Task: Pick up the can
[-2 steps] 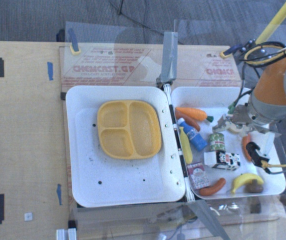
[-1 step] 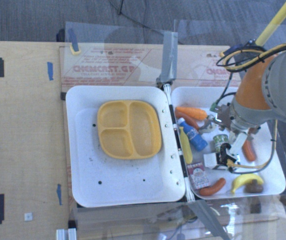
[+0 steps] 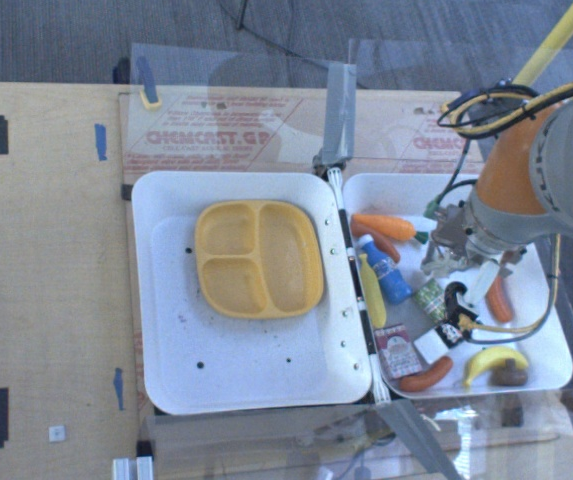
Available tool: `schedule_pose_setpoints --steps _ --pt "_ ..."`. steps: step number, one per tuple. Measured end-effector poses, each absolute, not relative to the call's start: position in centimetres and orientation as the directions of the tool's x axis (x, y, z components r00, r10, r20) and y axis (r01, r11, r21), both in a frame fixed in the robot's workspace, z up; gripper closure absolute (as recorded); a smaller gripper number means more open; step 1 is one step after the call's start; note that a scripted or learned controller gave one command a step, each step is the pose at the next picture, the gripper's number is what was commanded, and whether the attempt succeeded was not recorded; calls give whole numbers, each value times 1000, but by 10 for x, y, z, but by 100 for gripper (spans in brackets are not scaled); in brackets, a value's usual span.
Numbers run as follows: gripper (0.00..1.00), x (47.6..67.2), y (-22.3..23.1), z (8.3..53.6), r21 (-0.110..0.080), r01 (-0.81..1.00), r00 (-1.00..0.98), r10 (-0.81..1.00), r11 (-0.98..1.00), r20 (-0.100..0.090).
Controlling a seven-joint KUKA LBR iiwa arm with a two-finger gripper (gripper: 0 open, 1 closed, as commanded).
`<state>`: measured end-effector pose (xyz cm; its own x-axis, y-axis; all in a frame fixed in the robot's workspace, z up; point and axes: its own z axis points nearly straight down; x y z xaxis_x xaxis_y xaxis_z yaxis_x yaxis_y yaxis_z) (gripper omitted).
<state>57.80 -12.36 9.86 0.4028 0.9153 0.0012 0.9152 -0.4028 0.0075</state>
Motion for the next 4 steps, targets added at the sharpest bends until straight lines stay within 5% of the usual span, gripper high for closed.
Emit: schedule_pose_setpoints --steps 1,2,3,4 --pt "0 578 -124 99 7 915 403 915 -403 1" --pt "0 505 -125 88 6 846 533 846 -533 4" --pt "100 506 -127 98 10 844 536 844 -536 4" --pt "0 506 -127 98 10 844 536 845 -536 4"
